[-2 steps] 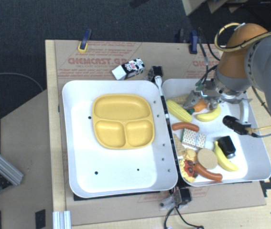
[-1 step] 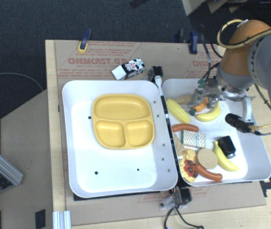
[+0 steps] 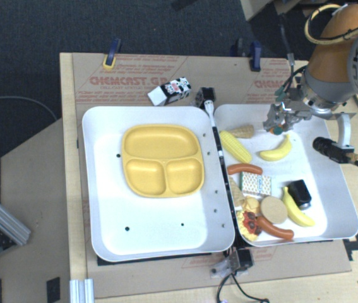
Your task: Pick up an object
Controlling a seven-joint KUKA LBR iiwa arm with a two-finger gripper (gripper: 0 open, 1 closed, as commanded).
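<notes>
My gripper (image 3: 276,124) hangs over the back of the right bin (image 3: 330,169), just above and left of a yellow banana (image 3: 277,150). A corn cob (image 3: 235,146) lies to its left, with a small tan piece (image 3: 244,131) behind it. Toward the front sit a sausage (image 3: 244,168), a patterned wafer (image 3: 256,184), a round tan biscuit (image 3: 273,209), a black block (image 3: 300,193), a second banana (image 3: 297,211) and another sausage (image 3: 276,230). No object sits between the fingers that I can make out.
The left bin (image 3: 103,188) holds a yellow three-compartment plate (image 3: 163,160). A small black-and-white toy (image 3: 170,91) lies on the board behind the bins. The arm's orange band (image 3: 346,24) rises at the top right.
</notes>
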